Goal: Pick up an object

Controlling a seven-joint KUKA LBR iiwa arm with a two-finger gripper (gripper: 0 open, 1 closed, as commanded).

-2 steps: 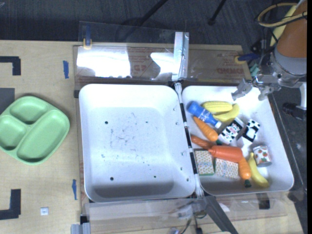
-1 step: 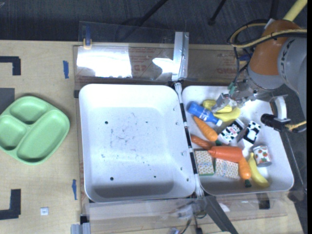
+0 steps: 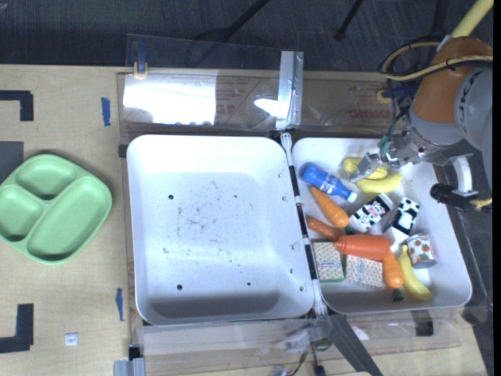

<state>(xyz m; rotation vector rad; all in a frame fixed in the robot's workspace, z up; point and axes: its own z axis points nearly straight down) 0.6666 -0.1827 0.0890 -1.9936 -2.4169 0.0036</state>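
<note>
The right bin point(image 3: 458, 288) holds a jumble of toy food. There is a blue bottle point(image 3: 325, 181), three orange carrots point(image 3: 329, 206) point(image 3: 322, 227) point(image 3: 364, 246), a banana point(image 3: 415, 280), two black-and-white pieces point(image 3: 372, 212) point(image 3: 405, 216), a strawberry-print cube point(image 3: 421, 249) and two small boxes point(image 3: 330, 263) point(image 3: 362, 271). A yellow fruit point(image 3: 381, 183) lies at the bin's back, with a smaller yellow piece point(image 3: 351, 165) beside it. My gripper point(image 3: 381, 160) hangs low over the back of this bin, right above the yellow fruit. I see nothing held in it.
The left bin point(image 3: 156, 155) sits beside the right one, a raised rim between them. A green divided plate point(image 3: 51, 207) rests on the bench at far left. A clear panel point(image 3: 211, 92) stands behind the bins. Cables loop by the arm's orange band point(image 3: 438, 92).
</note>
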